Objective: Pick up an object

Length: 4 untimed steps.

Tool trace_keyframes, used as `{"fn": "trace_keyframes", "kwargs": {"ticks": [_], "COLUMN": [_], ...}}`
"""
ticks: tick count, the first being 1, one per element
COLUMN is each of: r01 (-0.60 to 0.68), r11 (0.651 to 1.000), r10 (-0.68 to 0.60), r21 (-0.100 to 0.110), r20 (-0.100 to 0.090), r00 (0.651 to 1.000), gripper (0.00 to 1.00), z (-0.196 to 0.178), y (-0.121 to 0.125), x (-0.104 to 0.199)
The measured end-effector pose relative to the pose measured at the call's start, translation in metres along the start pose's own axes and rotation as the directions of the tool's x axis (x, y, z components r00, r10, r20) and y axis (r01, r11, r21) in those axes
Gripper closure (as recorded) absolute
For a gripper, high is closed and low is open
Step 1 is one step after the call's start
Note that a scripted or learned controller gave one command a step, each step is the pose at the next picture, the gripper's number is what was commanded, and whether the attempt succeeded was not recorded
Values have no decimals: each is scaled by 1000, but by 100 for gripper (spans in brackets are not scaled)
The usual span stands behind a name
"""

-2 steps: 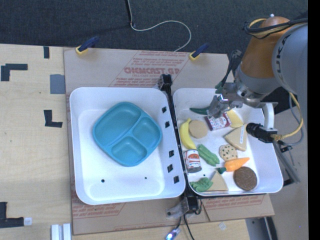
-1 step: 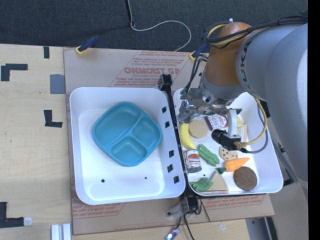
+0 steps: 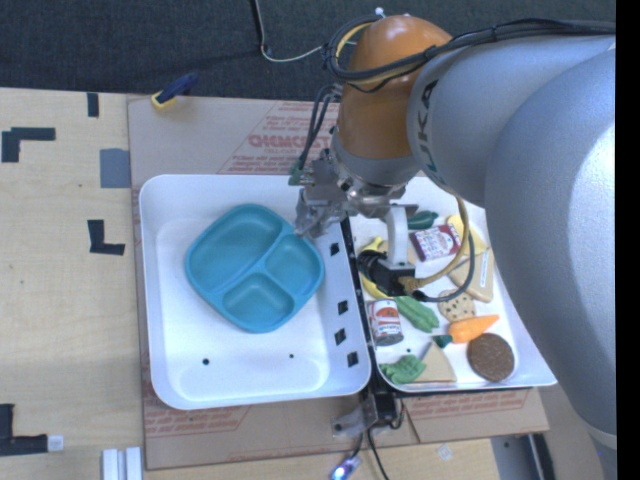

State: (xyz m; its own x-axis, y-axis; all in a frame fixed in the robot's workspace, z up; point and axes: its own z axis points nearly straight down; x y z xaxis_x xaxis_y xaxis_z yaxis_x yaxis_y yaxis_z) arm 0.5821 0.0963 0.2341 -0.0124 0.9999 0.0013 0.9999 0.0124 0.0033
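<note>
My gripper [image 3: 312, 213] hangs over the seam between the two white bins, at the upper right rim of a blue divided plate [image 3: 255, 268] that lies in the left bin [image 3: 160, 298]. The orange band and grey wrist hide the gripper from above. In the right bin [image 3: 535, 370] lie several toy foods: a small can [image 3: 386, 321], an orange carrot [image 3: 472, 327], a round brown cookie [image 3: 491, 356], a green pod [image 3: 417, 313] and a red and white packet [image 3: 435, 241]. Nothing is visibly held.
The large grey arm covers the upper right of the right bin. Both bins rest on a cardboard sheet [image 3: 200, 138]. A yellow and blue clamp [image 3: 174, 89] sits at the cardboard's far left corner. Cables [image 3: 365, 423] hang at the front between the bins.
</note>
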Motion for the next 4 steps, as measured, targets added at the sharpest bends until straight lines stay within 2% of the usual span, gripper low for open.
{"fn": "trace_keyframes", "kwargs": {"ticks": [1,2,3,4], "r01": [-13,-8,-17,-10], "r11": [1000,1000,1000,1000], "r10": [13,8,17,10], "r21": [-6,9,11,7], "r20": [1,2,4,2], "r00": [1000,1000,1000,1000], "gripper": [100,100,100,100], "z": [-110,-79,-31,-43], "y": [-32,-65,-75,-74], "x": [-43,-8,-59,-55]}}
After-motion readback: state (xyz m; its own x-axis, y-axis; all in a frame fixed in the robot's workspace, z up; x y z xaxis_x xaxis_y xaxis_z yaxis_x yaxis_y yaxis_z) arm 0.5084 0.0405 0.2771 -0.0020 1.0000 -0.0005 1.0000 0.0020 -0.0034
